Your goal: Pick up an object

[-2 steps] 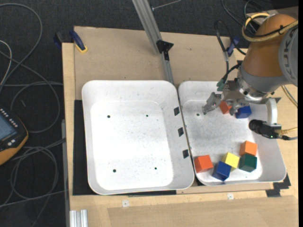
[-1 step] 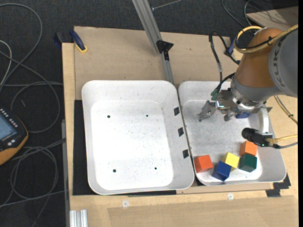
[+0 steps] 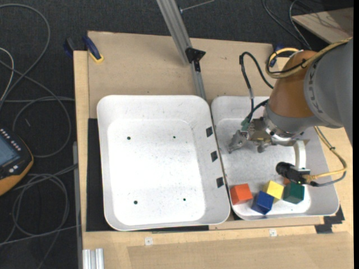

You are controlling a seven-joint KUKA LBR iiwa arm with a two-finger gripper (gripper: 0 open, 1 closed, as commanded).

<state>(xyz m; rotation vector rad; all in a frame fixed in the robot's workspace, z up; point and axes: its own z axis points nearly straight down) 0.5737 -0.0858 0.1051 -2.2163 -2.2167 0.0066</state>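
The hand [image 3: 238, 143] is hovering over the right bin [image 3: 224, 114], grip unclear. 4 blocks [image 3: 242, 193] are sitting along its front edge, likely light, rigid, graspable across flat sides.

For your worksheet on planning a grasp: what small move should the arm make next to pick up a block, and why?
Probably shift the gripper toward the near edge of the right bin, above the orange block. All four blocks sit along that edge, and the orange one stands slightly apart from the blue block.
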